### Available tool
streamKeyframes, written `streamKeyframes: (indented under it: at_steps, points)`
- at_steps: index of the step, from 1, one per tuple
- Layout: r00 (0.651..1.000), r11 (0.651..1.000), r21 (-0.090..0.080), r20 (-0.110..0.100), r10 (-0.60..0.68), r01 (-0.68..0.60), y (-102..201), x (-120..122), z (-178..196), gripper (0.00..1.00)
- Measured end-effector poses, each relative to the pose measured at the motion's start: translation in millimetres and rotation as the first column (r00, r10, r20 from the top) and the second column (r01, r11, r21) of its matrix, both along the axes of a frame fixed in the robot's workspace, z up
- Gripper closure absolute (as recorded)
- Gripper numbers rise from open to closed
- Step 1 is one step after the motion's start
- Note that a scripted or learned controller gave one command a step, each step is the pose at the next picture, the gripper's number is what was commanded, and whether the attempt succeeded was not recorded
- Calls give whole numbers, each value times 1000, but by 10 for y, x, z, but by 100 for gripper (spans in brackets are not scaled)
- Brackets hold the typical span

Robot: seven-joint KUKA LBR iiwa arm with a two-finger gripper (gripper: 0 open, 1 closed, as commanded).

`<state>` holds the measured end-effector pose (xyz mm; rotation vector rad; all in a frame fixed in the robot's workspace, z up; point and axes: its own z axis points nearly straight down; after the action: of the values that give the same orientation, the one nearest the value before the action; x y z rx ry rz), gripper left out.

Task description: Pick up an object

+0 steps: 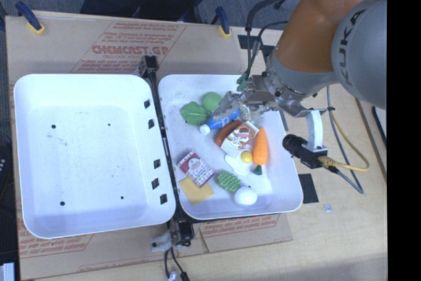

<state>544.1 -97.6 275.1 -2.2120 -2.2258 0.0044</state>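
Hovering low over the crowded right bin [289, 197], the gripper [238, 104] (can't tell its grip state) could easily nudge the blue tube [220, 120] or slip between toys.

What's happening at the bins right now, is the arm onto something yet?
The gripper is down in the right bin, at the upper edge of the toy food pile, close to the blue-capped tube and the green pieces. I can't tell whether it holds anything. The carrot and egg lie untouched nearby.
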Motion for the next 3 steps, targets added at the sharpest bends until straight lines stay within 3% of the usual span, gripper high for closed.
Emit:
streamKeyframes:
  at_steps: [1,2,3]
  points:
    - [968,968,-1,0,-253,253,-215,1119,-1526,0]
    - [998,998,0,0,68,-68,-437,898,-1833,0]
    - [945,945,2,1,328,-328,-72,106,-1835,0]
